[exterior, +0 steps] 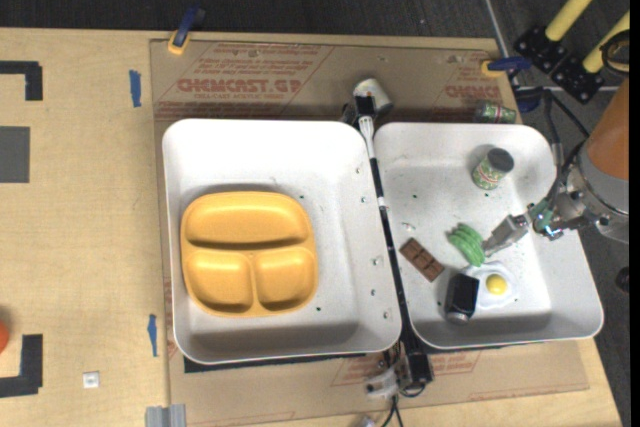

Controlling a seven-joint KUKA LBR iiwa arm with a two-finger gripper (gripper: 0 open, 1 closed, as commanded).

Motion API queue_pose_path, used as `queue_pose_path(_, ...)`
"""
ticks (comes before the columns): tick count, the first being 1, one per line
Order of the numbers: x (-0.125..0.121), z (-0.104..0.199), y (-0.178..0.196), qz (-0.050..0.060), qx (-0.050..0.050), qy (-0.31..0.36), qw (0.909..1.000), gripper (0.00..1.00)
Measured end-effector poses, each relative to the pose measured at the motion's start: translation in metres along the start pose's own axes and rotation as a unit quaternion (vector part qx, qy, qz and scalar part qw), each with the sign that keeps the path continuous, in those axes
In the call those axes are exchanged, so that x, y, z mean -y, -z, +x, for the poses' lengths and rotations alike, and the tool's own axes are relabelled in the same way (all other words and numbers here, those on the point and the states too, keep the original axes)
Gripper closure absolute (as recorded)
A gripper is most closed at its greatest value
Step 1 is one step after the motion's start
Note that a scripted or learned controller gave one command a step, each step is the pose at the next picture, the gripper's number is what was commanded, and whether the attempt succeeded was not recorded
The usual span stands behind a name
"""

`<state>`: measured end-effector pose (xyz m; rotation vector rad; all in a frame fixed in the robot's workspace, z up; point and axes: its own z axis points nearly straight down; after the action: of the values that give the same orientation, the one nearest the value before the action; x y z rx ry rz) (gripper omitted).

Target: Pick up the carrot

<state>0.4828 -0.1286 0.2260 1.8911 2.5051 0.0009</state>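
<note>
Legible text appears on the brown cardboard sheet [300,75] lying under the two bins. A line of red block lettering runs along its far edge, above the left bin, and reads approximately "CHEMCAST GT"; the last characters are uncertain. Smaller red print sits above and below this line and cannot be read. A second patch of red print stands at the sheet's far right corner and is likewise too small to read. The small can [491,167] in the right bin carries a label whose wording cannot be made out.
</note>
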Motion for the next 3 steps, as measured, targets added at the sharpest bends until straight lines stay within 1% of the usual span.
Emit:
queue_pose_path(1,-0.015,0.064,-0.041,0.001,-0.001,0.060,0.9982,0.00)
queue_pose_path(2,-0.016,0.063,-0.031,-0.001,0.000,0.060,0.9982,1.00)
queue_pose_path(3,-0.029,0.112,0.022,0.000,-0.001,0.018,0.9998,1.00)
